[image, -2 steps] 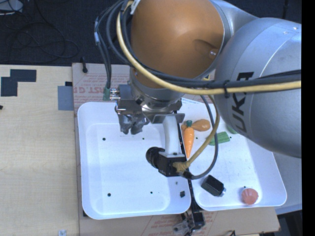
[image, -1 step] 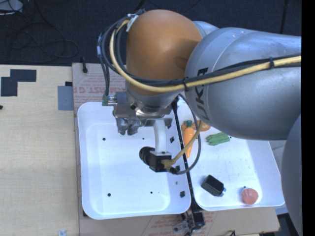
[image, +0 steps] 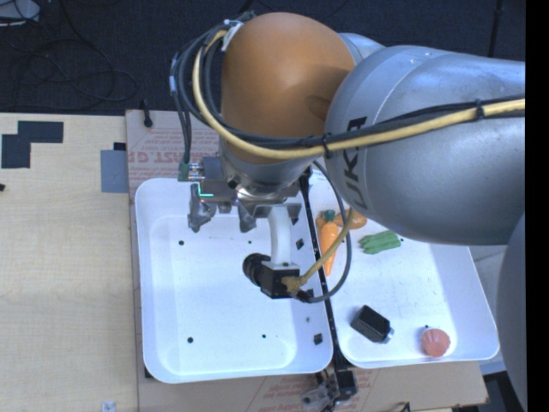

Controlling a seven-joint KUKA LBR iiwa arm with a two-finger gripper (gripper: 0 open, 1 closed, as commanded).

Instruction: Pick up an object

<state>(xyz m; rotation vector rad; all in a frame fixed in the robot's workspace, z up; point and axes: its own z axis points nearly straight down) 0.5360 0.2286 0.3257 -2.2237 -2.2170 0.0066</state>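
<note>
My gripper (image: 223,221) hangs over the back of the left bin (image: 171,333), under the arm's large orange band. Its two grey fingers (image: 199,217) stand apart, with bare white bin floor between them, so it is open and holds nothing. The objects lie in the right bin (image: 467,290): an orange carrot (image: 328,234) at the back next to the divider, a green piece (image: 380,243) beside it, a black block (image: 371,324) near the front, and a reddish ball (image: 435,342) at the front right corner. The arm hides part of the right bin's back.
A white post with a black fitting and a yellow cable (image: 273,275) hangs from the wrist over the left bin's right side. The bins rest on cardboard (image: 154,148). A light wooden bench top (image: 60,256) lies to the left.
</note>
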